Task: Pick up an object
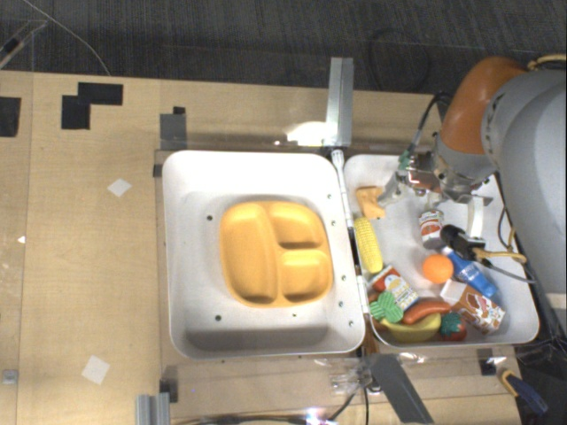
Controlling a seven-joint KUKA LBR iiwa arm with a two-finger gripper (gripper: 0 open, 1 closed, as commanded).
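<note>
1. Camera view: the arm (pixel 496 113) comes in from the right, and its pincer (pixel 434 184) hangs over the back of the right bin (pixel 523 321). Whether the pincer is apart or together, I cannot tell from this angle.
2. Nothing shows between its tips, so I judge the pick not yet made.
3. Closest target: the small can (pixel 431 227), just below the pincer, with a tan piece (pixel 370 202) off to its left.
4. The corn (pixel 368 244) lies along the left wall; the orange ball (pixel 436 268), blue bottle (pixel 471 274) and banana (pixel 412 328) crowd the front.
5. Best play, I reckon: drop straight onto the can, which stands clear of the clutter.
6. The left bin (pixel 190 237) carries a yellow tray (pixel 273 251).
</note>
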